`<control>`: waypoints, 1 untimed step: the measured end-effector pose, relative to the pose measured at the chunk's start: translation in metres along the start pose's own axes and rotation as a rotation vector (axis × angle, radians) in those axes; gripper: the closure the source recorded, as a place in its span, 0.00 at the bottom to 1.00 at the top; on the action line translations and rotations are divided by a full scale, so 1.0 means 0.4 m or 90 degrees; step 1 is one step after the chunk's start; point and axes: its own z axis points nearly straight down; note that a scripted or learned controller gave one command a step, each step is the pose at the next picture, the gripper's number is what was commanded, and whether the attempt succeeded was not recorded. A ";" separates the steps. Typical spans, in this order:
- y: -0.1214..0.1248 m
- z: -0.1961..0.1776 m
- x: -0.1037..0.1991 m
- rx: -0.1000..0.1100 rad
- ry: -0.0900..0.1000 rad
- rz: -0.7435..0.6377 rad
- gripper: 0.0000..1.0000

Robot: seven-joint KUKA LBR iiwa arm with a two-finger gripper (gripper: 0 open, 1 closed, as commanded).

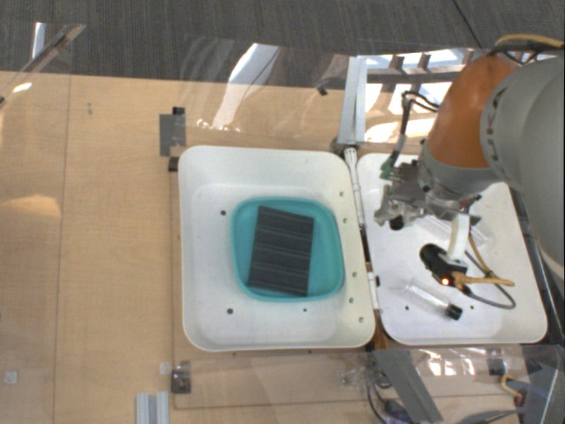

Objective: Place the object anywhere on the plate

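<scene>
Pale wooden table (pixel 88 237) carries a left white bin (pixel 203 316) whose teal square plate (pixel 243 237) bears a dark ribbed rectangular slab (pixel 282 252). The gripper (pixel 391 216) hangs over the right white bin (pixel 512 316); whether it is parted or closed cannot be told.

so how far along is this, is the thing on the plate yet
Done, it seems: the dark ribbed block lies flat on the teal plate in the left bin. In hand: nothing visibly held; the gripper hangs over the right bin. Left: nothing apparent.
</scene>
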 end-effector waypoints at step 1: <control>-0.022 -0.006 0.164 0.002 0.000 -0.026 1.00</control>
